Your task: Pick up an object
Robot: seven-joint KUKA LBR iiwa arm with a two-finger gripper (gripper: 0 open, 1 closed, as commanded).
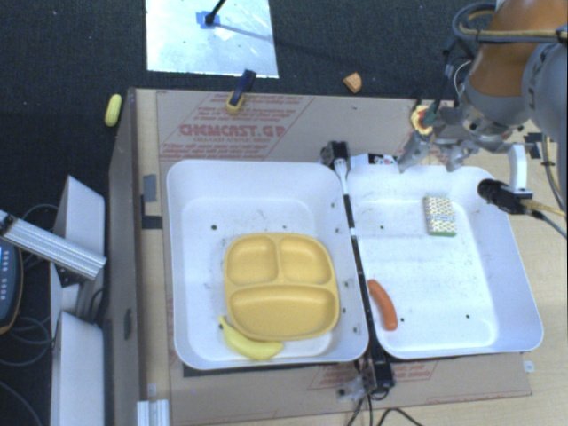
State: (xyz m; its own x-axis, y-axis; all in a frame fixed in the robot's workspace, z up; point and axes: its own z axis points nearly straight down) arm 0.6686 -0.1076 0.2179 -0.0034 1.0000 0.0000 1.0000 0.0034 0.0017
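Note:
My gripper (433, 155) hangs over the back rim of the right bin (497, 327), its two fingers spread open with nothing between them. A small patterned green-and-white block (439, 215) lies in that bin just in front of the gripper, a short way below it. An orange-red sausage-shaped piece (382, 304) lies near the bin's front left, close to the divider. In the left bin (204, 193) sits a yellow divided plate (281, 284), and a banana (251, 344) pokes out from under its front edge.
The bins rest on a cardboard sheet (257, 122). A yellow-tipped clamp (238, 91) stands at its back edge. On the dark floor lie a small yellow object (113, 109), an orange bit (353, 82) and a shiny metal sheet (209, 20).

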